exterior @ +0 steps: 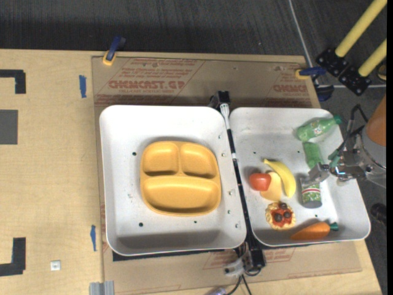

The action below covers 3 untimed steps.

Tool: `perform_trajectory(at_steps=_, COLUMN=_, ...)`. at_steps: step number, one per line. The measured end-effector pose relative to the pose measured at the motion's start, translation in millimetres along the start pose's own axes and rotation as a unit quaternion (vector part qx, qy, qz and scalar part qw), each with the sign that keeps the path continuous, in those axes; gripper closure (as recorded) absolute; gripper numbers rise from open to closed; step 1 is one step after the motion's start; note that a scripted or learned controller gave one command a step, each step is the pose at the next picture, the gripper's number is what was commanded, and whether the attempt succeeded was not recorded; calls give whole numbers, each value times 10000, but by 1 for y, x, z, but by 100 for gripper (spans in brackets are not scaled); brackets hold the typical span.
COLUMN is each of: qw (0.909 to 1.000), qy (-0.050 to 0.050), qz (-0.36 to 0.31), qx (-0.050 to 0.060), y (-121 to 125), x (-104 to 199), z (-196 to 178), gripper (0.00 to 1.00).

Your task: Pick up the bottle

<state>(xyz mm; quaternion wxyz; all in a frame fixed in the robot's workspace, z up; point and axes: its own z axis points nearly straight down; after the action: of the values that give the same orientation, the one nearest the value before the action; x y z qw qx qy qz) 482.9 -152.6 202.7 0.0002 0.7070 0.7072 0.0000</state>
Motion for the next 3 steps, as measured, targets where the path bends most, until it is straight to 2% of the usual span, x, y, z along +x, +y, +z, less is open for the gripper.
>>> perform_trajectory(at_steps=1, qw=9993, qy=0, qz=387, qx=-5, y=53, x=-5, z=-15, gripper=0)
perform_trajectory(at_steps=2, qw=9928, qy=7, qz=1197, qx=11, y=74, x=-34, z=52, gripper=0)
perform_trajectory(at_steps=3, qw=9939, qy=21, qz=1104, qx=-13, y=113, x=-38, z=116, gripper=0)
